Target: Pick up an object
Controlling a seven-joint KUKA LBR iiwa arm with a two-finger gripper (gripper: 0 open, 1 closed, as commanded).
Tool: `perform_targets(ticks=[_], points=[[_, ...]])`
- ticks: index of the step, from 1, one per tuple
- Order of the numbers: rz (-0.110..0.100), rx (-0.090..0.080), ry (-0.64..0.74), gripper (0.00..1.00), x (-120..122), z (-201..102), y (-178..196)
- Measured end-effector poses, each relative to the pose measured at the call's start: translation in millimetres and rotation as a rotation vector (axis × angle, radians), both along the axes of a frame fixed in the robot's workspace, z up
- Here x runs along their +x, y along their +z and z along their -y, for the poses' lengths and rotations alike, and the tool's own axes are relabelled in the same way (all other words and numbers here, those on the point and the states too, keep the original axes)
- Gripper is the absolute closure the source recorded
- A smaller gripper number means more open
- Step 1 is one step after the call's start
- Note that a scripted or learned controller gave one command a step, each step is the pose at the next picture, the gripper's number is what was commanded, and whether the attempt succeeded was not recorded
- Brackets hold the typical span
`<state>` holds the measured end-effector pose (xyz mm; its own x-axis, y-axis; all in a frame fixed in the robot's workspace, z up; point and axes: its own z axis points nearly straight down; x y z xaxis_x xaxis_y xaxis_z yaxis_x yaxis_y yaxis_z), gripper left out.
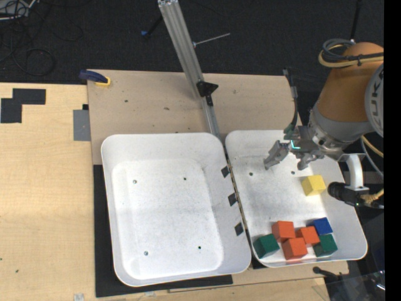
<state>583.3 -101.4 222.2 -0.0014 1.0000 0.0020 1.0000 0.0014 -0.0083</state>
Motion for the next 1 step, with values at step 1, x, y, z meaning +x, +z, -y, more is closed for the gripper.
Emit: perform_targets(ticks=[1], points=[[0.005, -0.001, -0.003, 0.00, 0.7, 1.4, 2.4]])
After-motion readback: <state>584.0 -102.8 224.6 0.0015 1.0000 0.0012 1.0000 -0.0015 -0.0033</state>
